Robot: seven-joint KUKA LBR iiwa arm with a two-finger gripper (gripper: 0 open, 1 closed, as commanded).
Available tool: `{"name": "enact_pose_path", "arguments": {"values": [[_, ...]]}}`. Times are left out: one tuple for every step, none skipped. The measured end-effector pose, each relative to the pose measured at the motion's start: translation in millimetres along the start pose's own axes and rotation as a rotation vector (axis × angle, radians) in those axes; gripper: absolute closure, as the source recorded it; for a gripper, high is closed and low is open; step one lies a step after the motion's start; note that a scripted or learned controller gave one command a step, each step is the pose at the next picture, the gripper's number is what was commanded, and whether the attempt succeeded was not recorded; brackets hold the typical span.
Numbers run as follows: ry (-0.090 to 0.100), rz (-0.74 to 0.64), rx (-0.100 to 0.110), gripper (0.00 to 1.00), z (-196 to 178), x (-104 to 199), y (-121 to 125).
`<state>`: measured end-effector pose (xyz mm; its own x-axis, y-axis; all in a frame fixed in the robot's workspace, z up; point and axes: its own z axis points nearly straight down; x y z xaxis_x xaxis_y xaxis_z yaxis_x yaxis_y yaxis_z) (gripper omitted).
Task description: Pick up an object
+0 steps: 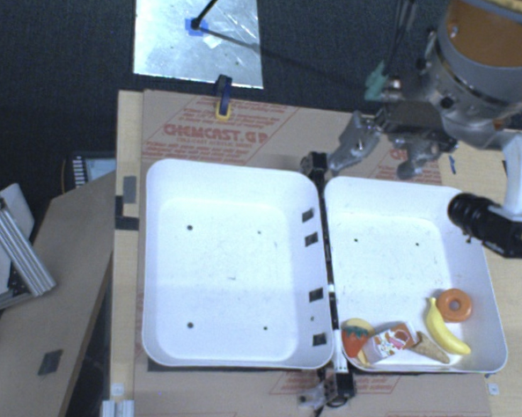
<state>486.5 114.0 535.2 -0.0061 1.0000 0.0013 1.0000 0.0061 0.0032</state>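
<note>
Several small objects lie along the near edge of the right bin (392, 229): a yellow banana (444, 330), an orange ring-shaped donut (454, 303), a red-orange round fruit (356, 338), a pink and white packet (388, 343) and a tan cone (430, 349). My gripper (380, 158) hangs above the far rim of the right bin, well away from those objects. Its two grey fingers (351, 150) are spread open with nothing between them.
The left bin (231, 272) sits beside the right one, joined by a black divider with clips (322, 251). A black cylinder (474, 214) on the arm juts over the right bin's far right corner. A brown board lies under both bins.
</note>
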Motion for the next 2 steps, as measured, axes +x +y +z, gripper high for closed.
{"name": "enact_pose_path", "arguments": {"values": [[0.000, 0.006, 0.001, 0.00, 0.1, -11.4, 0.1], [0.001, -0.003, 0.001, 0.00, 0.4, 46.9, -0.3]]}}
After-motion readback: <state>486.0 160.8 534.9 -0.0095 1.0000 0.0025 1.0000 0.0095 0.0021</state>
